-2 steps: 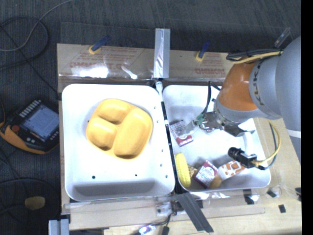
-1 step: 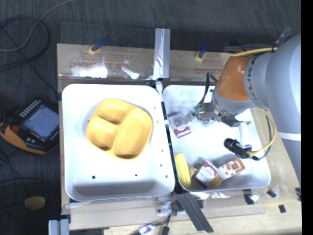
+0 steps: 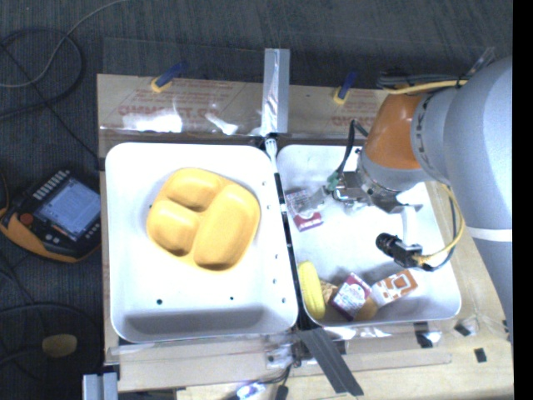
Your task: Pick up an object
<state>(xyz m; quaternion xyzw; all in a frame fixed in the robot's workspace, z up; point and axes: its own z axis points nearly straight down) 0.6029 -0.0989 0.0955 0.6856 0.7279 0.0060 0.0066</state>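
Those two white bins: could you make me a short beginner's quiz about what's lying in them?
1. True or false: the big yellow plate lies in the left bin.
2. Which thing lies against the right bin's left wall near the front? A) yellow banana-like piece B) orange-and-white carton C) small red-and-white packet
3. Fill in: the grey arm wears an ______ band.

Key: 1 true; 2 A; 3 orange.
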